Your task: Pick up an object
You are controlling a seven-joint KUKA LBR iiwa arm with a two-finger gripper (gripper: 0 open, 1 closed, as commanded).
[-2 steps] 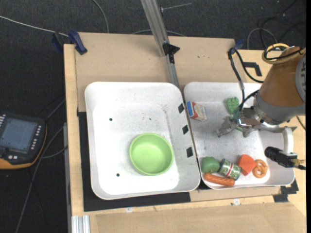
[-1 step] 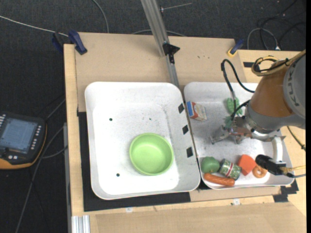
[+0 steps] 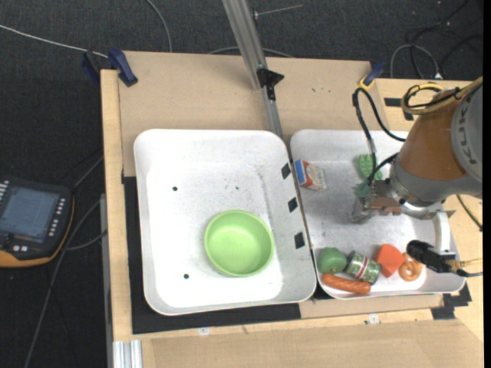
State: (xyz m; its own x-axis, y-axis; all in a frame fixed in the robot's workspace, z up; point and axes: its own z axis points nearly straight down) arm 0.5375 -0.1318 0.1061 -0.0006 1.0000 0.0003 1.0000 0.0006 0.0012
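The gripper (image 3: pixel 364 209) is seen lowered to the floor of the right bin (image 3: pixel 337 148), apparently over bare floor; whether it is released or clenched cannot be told. The approach step is judged to be in hand, with nothing seen grasped. Candidates lie nearby: a small carton (image 3: pixel 311 175) to its left, a green object (image 3: pixel 367 165) just behind it, and a can (image 3: pixel 360 267) and orange block (image 3: pixel 390 257) in front. A chosen piece must next be straddled.

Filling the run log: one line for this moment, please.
gripper: low in right bin, nothing seen held | green bowl: left bin | small carton: right bin
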